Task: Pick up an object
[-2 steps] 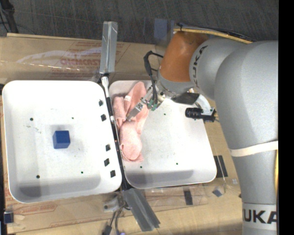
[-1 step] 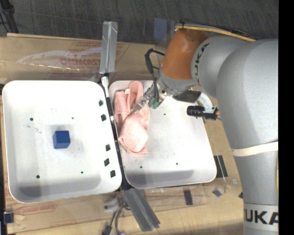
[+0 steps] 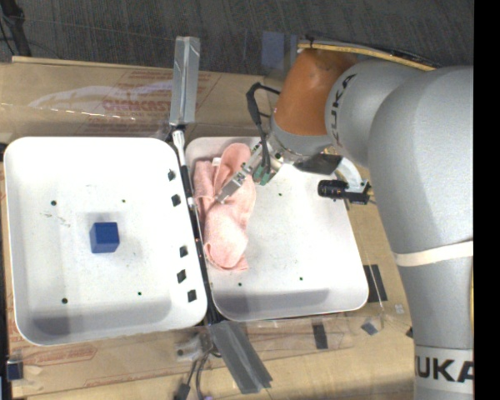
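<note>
Far left of the pink cloth [image 3: 224, 215], inside the left bin [image 3: 33, 248]: a small blue cube [image 3: 105, 237], alone on the white floor, well apart from the cloth and from the arm. Between the two bins, just left of the cloth: a row of dark clips along the shared rims.

In the right bin [image 3: 317, 257], pressed up against its left wall: the pink cloth, rumpled, stretched lengthwise from near the bin's far corner down toward its middle, lower end rounded and folded over. At the cloth's upper right part: the gripper [image 3: 237, 182], reaching down at a slant from the right. One thin metal finger [image 3: 227, 191] laid across the cloth's top folds, touching the fabric. Hard to make out whether spread or pressed together, since the second finger blends into the cloth's folds; no fabric clearly pinched or raised.

Right of the cloth: bare white bin floor, then a black fitting on the wrist beside the bin's far right rim. Above and right: the orange band [image 3: 308, 94] and grey arm [image 3: 417, 165], hiding the bin's far right corner, cut off at the view's lower edge.
</note>
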{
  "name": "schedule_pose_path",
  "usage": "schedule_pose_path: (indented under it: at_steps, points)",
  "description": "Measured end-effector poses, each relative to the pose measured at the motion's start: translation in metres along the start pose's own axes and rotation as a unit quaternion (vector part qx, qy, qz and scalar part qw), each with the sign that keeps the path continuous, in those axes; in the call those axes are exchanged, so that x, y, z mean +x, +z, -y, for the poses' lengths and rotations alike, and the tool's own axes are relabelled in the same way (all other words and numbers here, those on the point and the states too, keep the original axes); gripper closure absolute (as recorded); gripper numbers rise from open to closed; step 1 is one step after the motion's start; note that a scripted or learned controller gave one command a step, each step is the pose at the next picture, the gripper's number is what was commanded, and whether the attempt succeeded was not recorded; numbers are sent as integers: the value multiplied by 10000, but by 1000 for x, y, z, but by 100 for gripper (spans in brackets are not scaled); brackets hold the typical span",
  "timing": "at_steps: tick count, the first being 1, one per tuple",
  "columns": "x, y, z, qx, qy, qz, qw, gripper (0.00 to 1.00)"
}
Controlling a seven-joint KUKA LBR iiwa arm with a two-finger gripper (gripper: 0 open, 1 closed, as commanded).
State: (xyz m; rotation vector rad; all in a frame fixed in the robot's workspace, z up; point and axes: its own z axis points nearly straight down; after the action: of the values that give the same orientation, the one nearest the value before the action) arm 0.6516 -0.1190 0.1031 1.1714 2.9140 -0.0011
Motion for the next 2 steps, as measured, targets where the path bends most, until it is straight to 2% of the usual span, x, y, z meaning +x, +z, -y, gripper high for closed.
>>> schedule_pose_path:
  at_steps: [1, 2]
  points:
    - [12, 9, -11, -3, -115, 4, 9999, 0]
    - [12, -2, -11, -2, -134, 8, 9999, 100]
